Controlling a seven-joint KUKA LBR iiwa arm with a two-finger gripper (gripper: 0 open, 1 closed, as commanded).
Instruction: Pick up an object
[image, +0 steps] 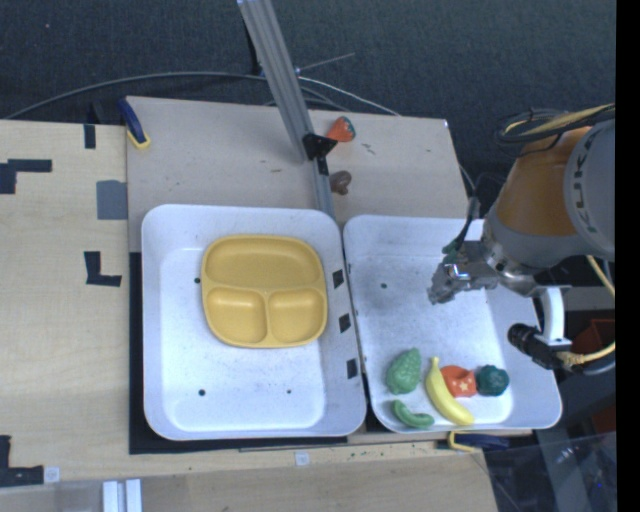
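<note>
Gripper (445, 283) hovering over bare floor of the right bin (400, 250), nothing visible between the tips; jaw state impossible to read from this angle.

All pickable items bunched at the near edge of the right bin, well below the gripper: green leafy toy vegetable (404, 371), banana (446, 392) just right of it, red tomato-like piece (459, 380) touching the banana, dark green round piece (491, 380) right of that, small green pod (411, 413) under the banana's lower end. Yellow divided plate (265, 289) in the left bin (170, 300), far left of the gripper.

Risks:
- Straight descent from here likely to close on nothing; no item below.
- Tight cluster: likely to pinch two at once or nudge a neighbour away.
- Items close to the near bin wall: possible tip strike on the rim.
- Curved, smooth banana: prone to roll or slip out.
- Plate too flat and wide for a likely grip.
</note>
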